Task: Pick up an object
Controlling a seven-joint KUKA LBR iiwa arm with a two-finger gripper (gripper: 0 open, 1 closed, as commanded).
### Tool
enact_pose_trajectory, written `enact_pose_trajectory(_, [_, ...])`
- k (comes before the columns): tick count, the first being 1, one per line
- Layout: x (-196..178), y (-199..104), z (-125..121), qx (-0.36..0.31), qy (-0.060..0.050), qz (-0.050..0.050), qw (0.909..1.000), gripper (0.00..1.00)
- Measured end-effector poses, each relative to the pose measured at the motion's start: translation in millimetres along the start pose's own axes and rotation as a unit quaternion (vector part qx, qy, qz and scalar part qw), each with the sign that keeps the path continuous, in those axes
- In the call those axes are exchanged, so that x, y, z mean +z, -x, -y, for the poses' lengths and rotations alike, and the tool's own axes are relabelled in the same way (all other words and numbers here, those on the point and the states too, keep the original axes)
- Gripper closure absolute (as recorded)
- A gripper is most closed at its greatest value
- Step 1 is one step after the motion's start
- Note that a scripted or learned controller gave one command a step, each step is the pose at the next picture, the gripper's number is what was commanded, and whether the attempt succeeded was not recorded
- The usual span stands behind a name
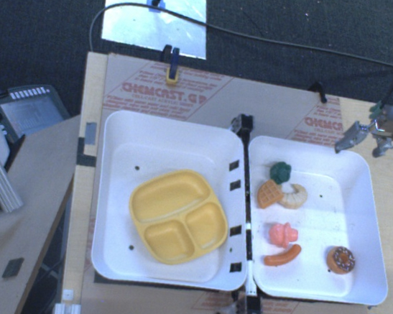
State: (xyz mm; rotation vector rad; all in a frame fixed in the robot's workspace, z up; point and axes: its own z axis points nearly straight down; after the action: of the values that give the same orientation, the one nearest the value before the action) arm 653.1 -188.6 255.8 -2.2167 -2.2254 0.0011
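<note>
The right bin (pixel 373 214) holds several toy foods: a green broccoli piece (pixel 279 171), an orange waffle (pixel 269 194), a pale shrimp-like ring (pixel 293 195), a pink piece (pixel 283 234), an orange sausage (pixel 282 255) and a chocolate doughnut (pixel 341 259). My gripper (pixel 368 139) hangs above the bin's far right corner, well apart from every item. Its two fingers stand spread apart with nothing between them.
The left bin (pixel 117 178) carries a yellow three-compartment tray (pixel 177 215). Black clips (pixel 239 188) run along the seam between the bins. A yellow clamp (pixel 173 66) sits at the bench's far edge, and a cable (pixel 271 38) crosses the dark floor behind.
</note>
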Motion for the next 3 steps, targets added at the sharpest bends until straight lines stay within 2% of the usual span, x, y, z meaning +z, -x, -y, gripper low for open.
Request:
enact_pose_trajectory(1, [64, 3, 2, 0.001, -0.002, -0.001, 1.0000, 0.00])
enact_pose_trajectory(3, [170, 11, -2, 0.000, -0.001, -0.001, 1.0000, 0.00])
